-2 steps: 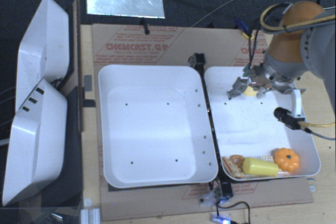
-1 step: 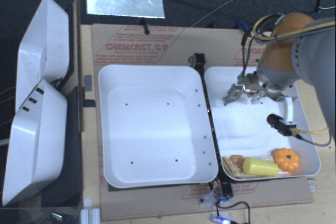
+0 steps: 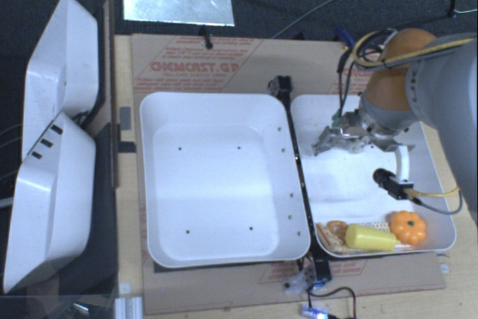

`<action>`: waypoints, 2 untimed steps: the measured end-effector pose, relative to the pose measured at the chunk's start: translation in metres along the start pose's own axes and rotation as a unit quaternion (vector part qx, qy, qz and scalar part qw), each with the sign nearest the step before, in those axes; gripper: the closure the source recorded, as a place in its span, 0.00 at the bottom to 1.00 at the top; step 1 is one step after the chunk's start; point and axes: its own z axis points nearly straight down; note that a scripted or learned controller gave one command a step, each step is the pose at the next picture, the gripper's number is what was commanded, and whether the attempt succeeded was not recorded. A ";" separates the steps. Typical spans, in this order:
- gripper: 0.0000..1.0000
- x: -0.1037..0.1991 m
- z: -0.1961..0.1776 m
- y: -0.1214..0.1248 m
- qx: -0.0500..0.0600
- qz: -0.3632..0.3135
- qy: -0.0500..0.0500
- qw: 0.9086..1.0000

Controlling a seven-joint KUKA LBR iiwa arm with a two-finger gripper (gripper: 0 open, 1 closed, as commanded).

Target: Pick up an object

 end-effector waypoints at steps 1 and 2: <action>1.00 0.000 -0.011 0.000 -0.001 0.000 0.000 1.000; 1.00 0.003 -0.071 -0.005 -0.003 0.000 0.000 1.000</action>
